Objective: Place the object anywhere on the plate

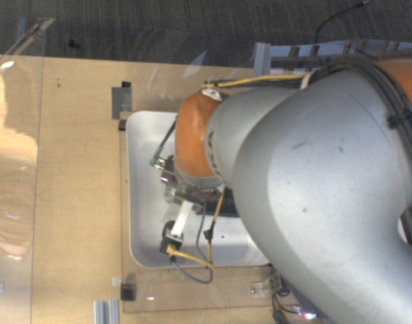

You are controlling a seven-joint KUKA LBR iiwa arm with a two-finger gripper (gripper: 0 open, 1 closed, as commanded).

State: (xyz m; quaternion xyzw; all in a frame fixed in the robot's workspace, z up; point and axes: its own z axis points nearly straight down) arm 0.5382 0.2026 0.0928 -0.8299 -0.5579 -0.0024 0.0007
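While the arm [313, 181] hangs low over a white bin [141, 181], the opening and load of the end effector [187, 194] cannot be told. Probable step: grasping the object. The next move calls for a verified hold before lifting.

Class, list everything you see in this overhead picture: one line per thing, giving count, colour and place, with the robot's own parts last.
bin: one seen, white, on the bench, partly under the arm
bench: one, pale wood, beneath the bin
brackets: two, grey and black, on the bench by the bin's left corners
floor: dark grey, along the top edge
arm: one, grey with an orange band, reaching from the right over the bin
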